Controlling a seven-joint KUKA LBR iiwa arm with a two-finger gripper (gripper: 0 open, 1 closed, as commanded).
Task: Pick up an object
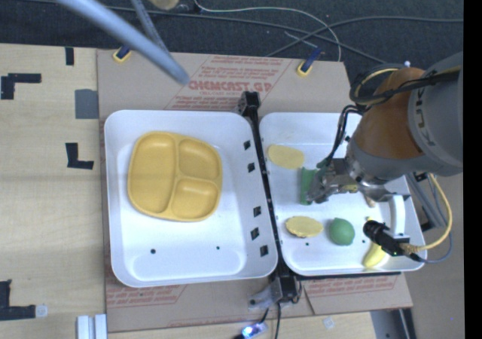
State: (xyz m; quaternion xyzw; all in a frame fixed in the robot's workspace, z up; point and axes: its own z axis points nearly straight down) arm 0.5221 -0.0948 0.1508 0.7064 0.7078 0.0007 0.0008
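Pincer sits in right white bin, touching small upright green block at its left, block's long axis near-far; can't tell if clenched or released; round green ball near-right.

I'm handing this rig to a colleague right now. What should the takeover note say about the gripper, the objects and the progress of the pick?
Gripper: low in the right bin, at the green block; whether it has a grip cannot be judged.
Right bin also holds: a yellow disc near the divider, a second yellow disc lower down, a green ball beside it, and a yellow piece at the front corner.
Left bin: a yellow divided plate.
Done: arm is positioned over the block.
Left: confirm a grasp and lift; nothing is visibly raised yet.
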